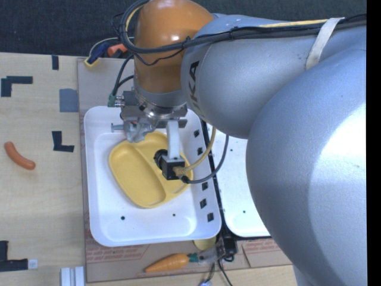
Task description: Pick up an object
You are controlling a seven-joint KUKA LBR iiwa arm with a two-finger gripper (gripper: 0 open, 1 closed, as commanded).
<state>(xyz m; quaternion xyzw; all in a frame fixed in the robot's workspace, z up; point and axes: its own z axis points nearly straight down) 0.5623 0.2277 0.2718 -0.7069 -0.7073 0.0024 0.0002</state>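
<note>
A yellow oval dish (138, 173) with a shallow hollow lies tilted in the left white bin (107, 219). My gripper (136, 131) hangs over the dish's upper edge at the back of the bin. The orange wrist band and grey arm cover it from above, so its fingertips are hidden.
The right white bin (241, 213) lies mostly under the arm. An orange carrot (166, 262) lies on the bench in front of the left bin. A small orange sausage (19, 155) rests on the wooden surface at far left. Black tape marks dot that surface.
</note>
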